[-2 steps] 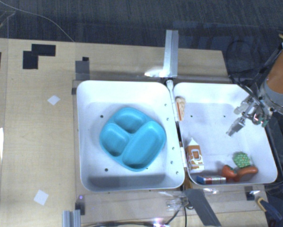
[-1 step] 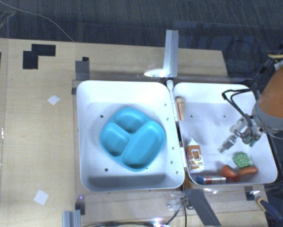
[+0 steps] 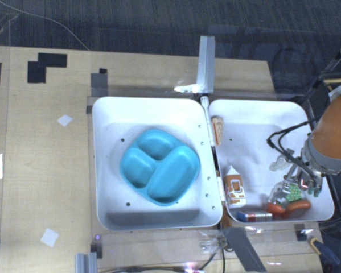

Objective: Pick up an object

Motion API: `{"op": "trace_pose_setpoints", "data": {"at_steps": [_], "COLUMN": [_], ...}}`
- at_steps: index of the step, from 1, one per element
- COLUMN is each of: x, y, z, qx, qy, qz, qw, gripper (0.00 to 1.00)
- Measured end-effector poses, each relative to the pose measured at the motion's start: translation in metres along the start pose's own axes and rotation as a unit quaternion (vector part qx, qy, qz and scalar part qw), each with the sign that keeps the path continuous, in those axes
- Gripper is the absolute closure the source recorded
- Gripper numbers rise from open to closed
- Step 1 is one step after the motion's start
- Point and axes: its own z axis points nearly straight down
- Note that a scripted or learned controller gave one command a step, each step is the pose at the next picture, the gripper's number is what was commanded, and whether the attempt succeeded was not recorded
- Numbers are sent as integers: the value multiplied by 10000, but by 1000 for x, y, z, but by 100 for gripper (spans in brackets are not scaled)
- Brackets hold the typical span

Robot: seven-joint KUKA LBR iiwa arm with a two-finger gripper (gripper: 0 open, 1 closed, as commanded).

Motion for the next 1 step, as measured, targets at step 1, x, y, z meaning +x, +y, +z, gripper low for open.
{"op": "trace_pose_setpoints", "data": {"at_steps": [1], "x": [14], "y": [76], "z": [-36], "qx": [-6], "qy": [-16], "qz": [-1467], "qw": [9892], "gripper": [0]}}
